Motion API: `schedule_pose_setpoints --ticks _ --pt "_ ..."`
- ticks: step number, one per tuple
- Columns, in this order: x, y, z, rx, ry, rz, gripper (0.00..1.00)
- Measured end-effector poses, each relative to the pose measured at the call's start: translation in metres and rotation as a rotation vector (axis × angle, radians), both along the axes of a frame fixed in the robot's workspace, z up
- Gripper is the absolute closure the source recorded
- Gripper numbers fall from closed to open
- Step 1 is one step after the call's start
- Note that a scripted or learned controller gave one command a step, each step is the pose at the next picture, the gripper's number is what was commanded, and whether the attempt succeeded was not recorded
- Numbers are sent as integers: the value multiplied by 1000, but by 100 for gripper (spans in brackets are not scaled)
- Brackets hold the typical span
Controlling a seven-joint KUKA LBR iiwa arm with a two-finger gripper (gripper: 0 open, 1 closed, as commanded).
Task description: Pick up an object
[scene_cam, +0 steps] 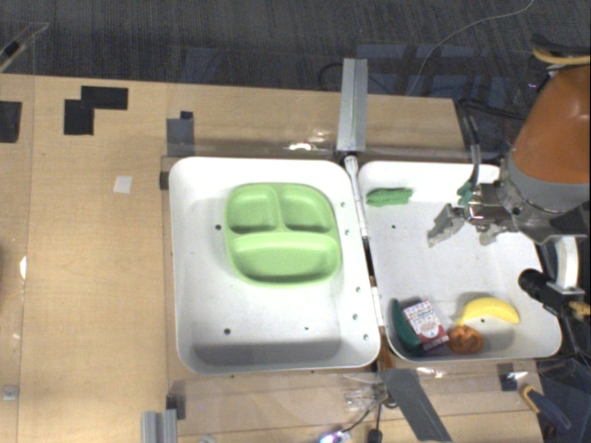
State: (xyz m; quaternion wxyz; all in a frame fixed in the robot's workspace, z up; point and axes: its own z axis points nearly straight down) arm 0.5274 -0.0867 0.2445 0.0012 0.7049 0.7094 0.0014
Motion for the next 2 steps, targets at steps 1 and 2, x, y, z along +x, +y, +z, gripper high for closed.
schedule_pose_setpoints --ticks 1,2 --pt "5 63 -60 0 1 54 0" --pt "60 66 -59 0 -1 96 0"
